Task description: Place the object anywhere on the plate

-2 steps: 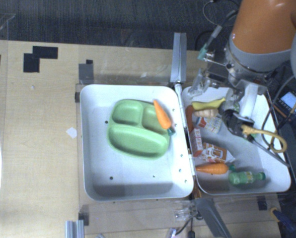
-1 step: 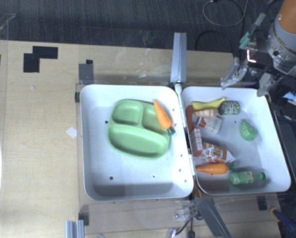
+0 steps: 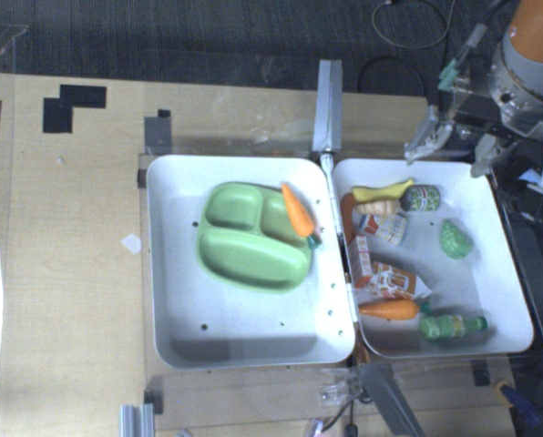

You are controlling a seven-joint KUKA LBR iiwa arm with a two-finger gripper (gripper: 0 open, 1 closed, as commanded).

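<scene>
Your gripper point(image 3: 454, 144) is hanging at the upper right of the frame, over the back rim of the right bin point(image 3: 513, 335). Its two fingers point(image 3: 421, 144) are standing spread apart and are gripping nothing.

A carrot point(image 3: 298, 212) is lying on the upper right edge of the green plate point(image 3: 251, 248), tilted, with its leafy tip pointing toward the lower right, partly over the plate's rim. The plate is sitting in the middle of the left bin point(image 3: 235, 349).

In the right bin you are looking at:
- a banana point(image 3: 382, 191) and a small can point(image 3: 421, 198) along the top
- a green leafy lump point(image 3: 455, 241) at the right
- a second carrot point(image 3: 389, 310) and a green bottle point(image 3: 449, 326) along the bottom
- cartons and packets point(image 3: 381, 262) in the middle, hard to tell apart

Both bins are resting side by side on the bench point(image 3: 62, 271).
</scene>
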